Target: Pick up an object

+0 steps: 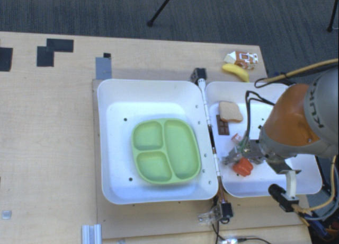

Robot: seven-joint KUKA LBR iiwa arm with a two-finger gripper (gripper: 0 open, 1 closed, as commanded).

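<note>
My metal tool (237,155) hangs just beside a glossy red-orange lump (243,167); I cannot tell its grip.

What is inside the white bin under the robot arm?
In the right bin: a bread slice, a brown bar and an orange-red toy by the claw. The arm covers the rest.

Beyond my bins, a yellow banana (234,71) lies on the wooden bench (47,131). A small carton (242,57) sits just beside it. Black tape patches (53,51) mark the bench's far left.
</note>
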